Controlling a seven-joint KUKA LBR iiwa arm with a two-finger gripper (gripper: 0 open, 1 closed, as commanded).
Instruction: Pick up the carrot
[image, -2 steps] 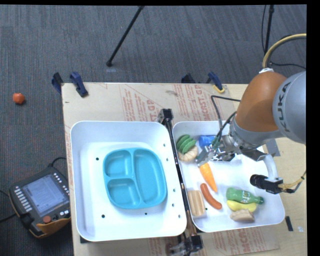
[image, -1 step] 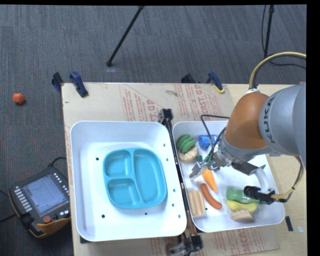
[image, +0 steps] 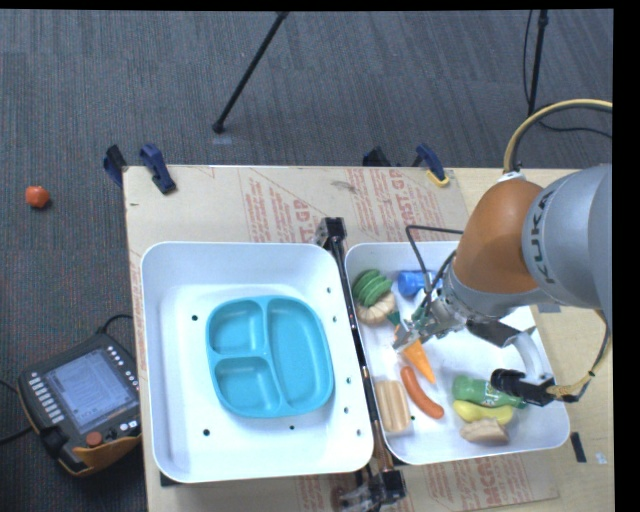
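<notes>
The gripper (image: 418, 335) is seen lowered over the carrot (image: 420, 362) at the middle of the right bin (image: 548, 425), right of frame centre, its grip state not discernible.

The gripper (image: 415, 335) is partly covered by the wrist of the arm (image: 530, 250), and whether its fingers are apart or closed cannot be made out. The upper end of the carrot (image: 421, 362) is masked by the gripper, so contact cannot be judged. The arm is cut off by the right edge. The far right corner of the right bin (image: 560, 425) is hidden beneath the arm. A blue object (image: 410, 283) near that bin's far edge is too small to be identified.
</notes>
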